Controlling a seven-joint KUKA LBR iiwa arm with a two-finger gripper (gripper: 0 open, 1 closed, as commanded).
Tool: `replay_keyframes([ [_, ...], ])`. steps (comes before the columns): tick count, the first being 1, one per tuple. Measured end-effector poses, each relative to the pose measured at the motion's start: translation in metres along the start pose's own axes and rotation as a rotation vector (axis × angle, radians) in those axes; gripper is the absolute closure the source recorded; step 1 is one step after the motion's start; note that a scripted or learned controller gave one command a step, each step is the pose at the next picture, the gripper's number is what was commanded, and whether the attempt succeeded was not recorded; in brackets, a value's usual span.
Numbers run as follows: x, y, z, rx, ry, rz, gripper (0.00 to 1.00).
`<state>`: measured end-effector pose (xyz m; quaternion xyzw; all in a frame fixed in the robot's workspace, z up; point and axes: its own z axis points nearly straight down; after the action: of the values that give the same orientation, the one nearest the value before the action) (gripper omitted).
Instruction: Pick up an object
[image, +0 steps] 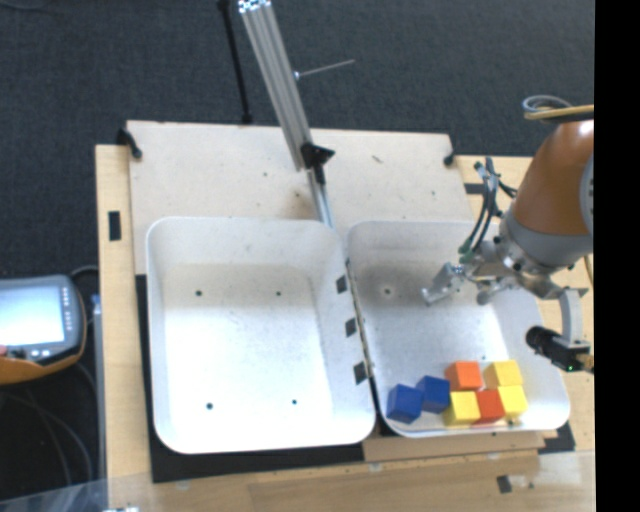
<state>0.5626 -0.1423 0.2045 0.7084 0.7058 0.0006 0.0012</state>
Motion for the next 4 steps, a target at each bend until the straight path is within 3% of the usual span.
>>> replay_keyframes([
  [1, -0.049, -0.061, 0.019, 0.005, -0.002, 0.003, 0.0],
  [2, -0.047, -0.057, 0.008, -0.003, -0.002, 0.0, 1.0],
  [3, -0.035, -0.023, 0.105, 0.0, -0.002, -0.006, 1.0],
  [4, -0.045, -0.077, -0.071, -0.007, -0.003, -0.004, 1.0],
])
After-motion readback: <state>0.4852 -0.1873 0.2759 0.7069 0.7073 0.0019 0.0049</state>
